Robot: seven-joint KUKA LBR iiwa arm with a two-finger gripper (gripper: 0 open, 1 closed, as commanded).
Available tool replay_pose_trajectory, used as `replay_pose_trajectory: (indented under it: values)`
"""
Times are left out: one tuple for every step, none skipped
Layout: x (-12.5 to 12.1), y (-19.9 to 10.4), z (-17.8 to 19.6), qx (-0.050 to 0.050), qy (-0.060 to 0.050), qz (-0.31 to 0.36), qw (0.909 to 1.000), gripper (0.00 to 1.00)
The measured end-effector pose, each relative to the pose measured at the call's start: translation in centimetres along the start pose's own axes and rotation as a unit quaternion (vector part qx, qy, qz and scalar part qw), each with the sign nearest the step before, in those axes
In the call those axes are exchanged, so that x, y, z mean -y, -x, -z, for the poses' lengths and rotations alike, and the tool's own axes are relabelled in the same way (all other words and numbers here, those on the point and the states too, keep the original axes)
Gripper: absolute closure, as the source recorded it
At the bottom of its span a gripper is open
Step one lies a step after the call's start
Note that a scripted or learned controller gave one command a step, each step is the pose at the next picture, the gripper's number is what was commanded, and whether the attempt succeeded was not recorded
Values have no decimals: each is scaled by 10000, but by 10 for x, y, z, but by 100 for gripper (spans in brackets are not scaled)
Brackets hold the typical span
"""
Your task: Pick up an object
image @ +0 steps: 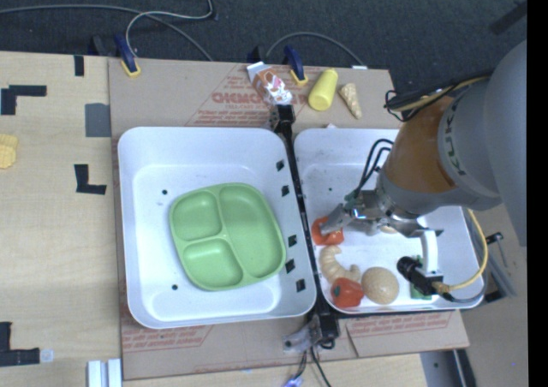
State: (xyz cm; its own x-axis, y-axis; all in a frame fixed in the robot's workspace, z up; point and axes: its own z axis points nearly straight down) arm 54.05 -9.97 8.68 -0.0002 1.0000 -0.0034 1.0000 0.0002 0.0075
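Nearest to me, at the lower edge of the frame, the right bin (445, 312) shows its front rim, and just behind this rim lie a red tomato-like piece (347, 293) and a beige egg-shaped object (381, 284), touching each other. A pale curved piece (336, 265) lies beside them, toward the centre of the frame. Above these, near the left wall of this bin, an orange-red object (328, 230) lies just beside the gripper (358, 212), which hangs low over the bin; if its fingers are apart or together I cannot tell, they are too small and dark. The grey arm with its orange band (419, 154) enters from the right of the frame. The left bin (137, 171) carries a green divided plate (227, 234) with three compartments. The bins rest on brown cardboard (231, 98) with red printing; it reads something like "CHEMO", but I cannot be sure. At the upper centre, on the cardboard, lie a yellow cylinder (323, 90), a small cone (351, 99) and a little printed packet (270, 83), its writing unreadable.
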Motion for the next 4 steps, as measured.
replay_pose_trajectory:
  values:
    - [8, -2, 0, -1, 4, -1, 10000, 0]
    - [-77, -2, -1, -8, -12, 9, 10000, 0]
    - [-13, -59, 98, -20, -38, 10, 10000, 0]
    - [24, -40, 97, -14, -48, -1, 10000, 0]
